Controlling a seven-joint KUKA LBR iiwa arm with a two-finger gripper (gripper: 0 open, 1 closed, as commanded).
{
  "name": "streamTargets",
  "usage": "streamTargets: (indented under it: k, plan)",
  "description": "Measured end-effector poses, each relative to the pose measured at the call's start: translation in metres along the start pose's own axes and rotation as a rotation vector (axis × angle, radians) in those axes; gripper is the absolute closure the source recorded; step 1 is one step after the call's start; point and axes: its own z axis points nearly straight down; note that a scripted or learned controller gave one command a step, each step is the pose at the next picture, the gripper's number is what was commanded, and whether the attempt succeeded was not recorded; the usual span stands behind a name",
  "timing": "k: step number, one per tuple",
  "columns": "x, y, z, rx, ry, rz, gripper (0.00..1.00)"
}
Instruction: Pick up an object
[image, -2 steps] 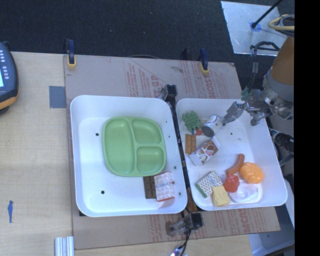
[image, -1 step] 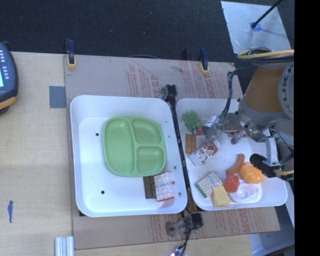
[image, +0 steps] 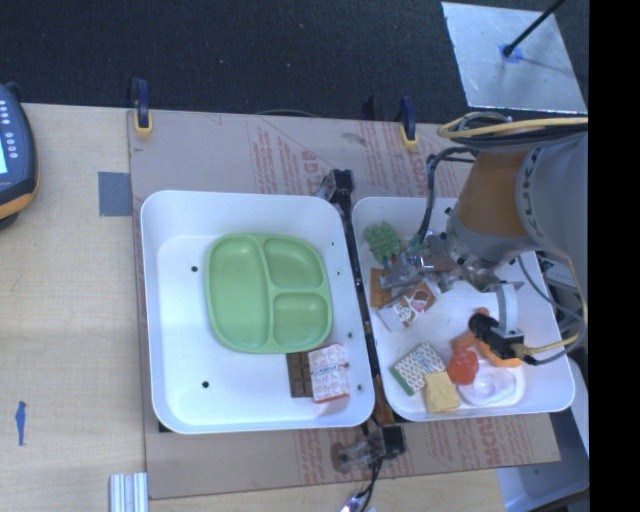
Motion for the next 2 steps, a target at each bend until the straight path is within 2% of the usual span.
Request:
streamTargets:
  k: [1,2]
  plan:
    - [0.005,0.049,-0.003,-0.007,-0.001,0.001,0.00]
    - [0.007,0.065,-0.003,-0.004,0.000,0.001,0.00]
